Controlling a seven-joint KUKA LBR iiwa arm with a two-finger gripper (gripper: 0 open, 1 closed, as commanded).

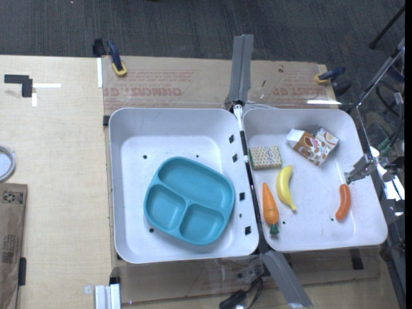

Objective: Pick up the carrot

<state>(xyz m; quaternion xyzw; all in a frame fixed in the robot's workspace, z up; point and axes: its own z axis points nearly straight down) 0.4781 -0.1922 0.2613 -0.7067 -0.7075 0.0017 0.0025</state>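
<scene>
Here I see the carrot (270,204) near the right bin's (309,238) left wall, long axis toward the tabletop's front edge; the end effector's (358,171) state I cannot tell.

Left bin (122,172) is holding the divided tray (188,200). Right bin (360,227) is holding the carrot (270,205) near-left by the divider, banana (285,187) just right of it, sponge (264,157) lying behind both, snack box (314,145) sitting far-centre, sausage (344,202) lying at right.
</scene>
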